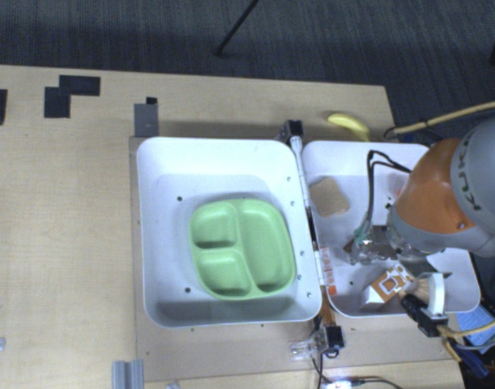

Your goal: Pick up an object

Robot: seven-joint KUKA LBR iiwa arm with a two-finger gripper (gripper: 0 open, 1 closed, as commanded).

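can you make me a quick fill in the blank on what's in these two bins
1. The green divided tray lies in the ______ bin as the camera sees it.
2. That tray has ______ compartments.
3. The arm's band above the wrist is coloured ______.
4. The yellow object lies on the bench beyond the right bin, ______ both bins.

Missing words: left; three; orange; outside
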